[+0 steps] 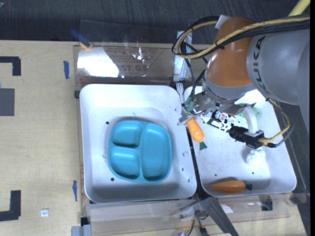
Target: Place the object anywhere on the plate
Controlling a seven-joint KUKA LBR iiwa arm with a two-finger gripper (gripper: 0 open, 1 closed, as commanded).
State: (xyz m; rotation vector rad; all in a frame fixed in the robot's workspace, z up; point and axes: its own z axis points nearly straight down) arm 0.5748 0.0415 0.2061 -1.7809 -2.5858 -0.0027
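A blue plate (141,150) with three compartments lies in the middle of the left bin (98,107). My gripper (189,113) hangs over the wall between the two bins, just right of the plate's upper right corner. It is shut on the top end of a small orange carrot (196,130). The carrot dangles below the fingers with its green tip pointing toward the front right. It sits above the right bin's left edge, apart from the plate.
A second orange carrot (228,185) lies along the front wall of the right bin (280,176). A white lump (254,156) and a small green and white piece (251,113) sit further right. The arm's wrist and cables cover the right bin's back half.
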